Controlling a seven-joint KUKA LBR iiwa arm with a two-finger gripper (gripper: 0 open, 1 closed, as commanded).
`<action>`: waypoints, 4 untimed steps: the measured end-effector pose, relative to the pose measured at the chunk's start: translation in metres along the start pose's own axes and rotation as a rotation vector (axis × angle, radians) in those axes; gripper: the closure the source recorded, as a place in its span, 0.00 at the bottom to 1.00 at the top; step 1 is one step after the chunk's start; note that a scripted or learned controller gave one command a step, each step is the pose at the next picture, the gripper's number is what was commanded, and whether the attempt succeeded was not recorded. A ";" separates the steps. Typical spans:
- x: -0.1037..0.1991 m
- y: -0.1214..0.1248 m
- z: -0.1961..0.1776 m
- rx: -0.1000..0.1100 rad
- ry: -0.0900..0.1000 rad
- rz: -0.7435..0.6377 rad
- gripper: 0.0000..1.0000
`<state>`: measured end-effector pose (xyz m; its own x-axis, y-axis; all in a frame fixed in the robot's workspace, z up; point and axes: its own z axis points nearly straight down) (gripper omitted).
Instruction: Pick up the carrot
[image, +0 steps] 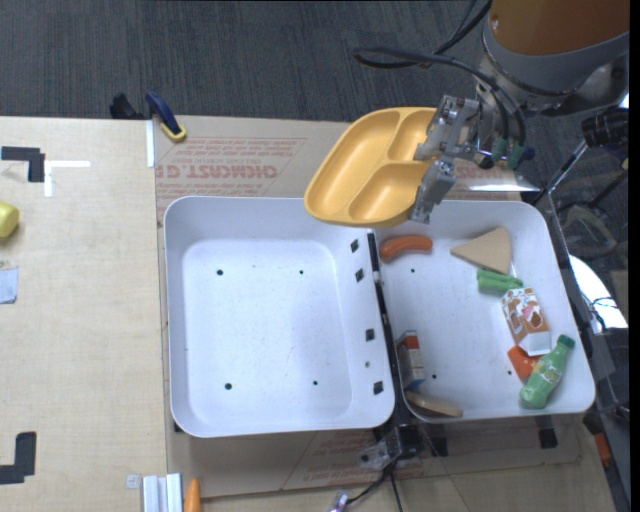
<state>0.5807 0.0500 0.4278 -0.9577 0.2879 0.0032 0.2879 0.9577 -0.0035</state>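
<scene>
- The arm's hand (437, 165) hangs at the upper right of the frame, over the far edge of the right bin (560, 262); whether it is open or closed I cannot tell from here.
- A yellow divided tray (362, 172) sits tilted at the top centre, its lower end over the right bin's far left corner, and the hand overlaps its right side (whether it actually grips the tray is not clear).
- The carrot (519, 362), a small orange piece, lies in the lower right part of the right bin, partly tucked under a white snack packet (526, 318) and touching a green bottle (547, 373).
- Near the right bin's top left lies a sausage (405, 245), with a tan wedge (486, 249) to its right and a small green piece (496, 283) just below that.
- The left bin (268, 318) sits beside it on the bench (75, 320).
</scene>
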 end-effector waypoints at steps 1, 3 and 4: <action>0.049 -0.009 0.135 -0.001 0.000 -0.217 1.00; 0.113 0.033 0.334 -0.006 -0.013 -0.160 1.00; 0.107 0.066 0.334 0.002 -0.010 -0.451 1.00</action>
<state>0.4963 0.1431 0.0943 -0.9874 -0.1582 -0.0050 -0.1582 0.9874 -0.0057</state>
